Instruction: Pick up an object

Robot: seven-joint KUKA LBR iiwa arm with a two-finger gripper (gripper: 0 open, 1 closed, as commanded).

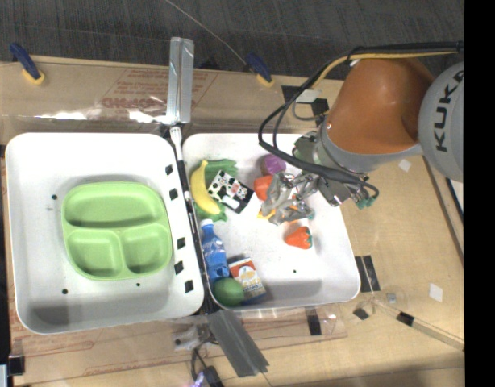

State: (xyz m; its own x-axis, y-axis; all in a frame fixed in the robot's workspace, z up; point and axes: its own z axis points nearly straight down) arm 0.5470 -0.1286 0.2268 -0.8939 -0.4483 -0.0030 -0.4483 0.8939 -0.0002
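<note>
Reaching is the step in hand: the hand (289,200), its state impossible to tell, hangs over the right bin (332,276) just far of the strawberry (297,236), so the next move calls for a clean descent.

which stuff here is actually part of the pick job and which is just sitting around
Job:
two-finger gripper
yellow plastic banana
red toy strawberry
blue plastic bottle
small orange-and-white carton
round green fruit

Lying about:
green three-compartment plastic tray
blue clamps
</note>
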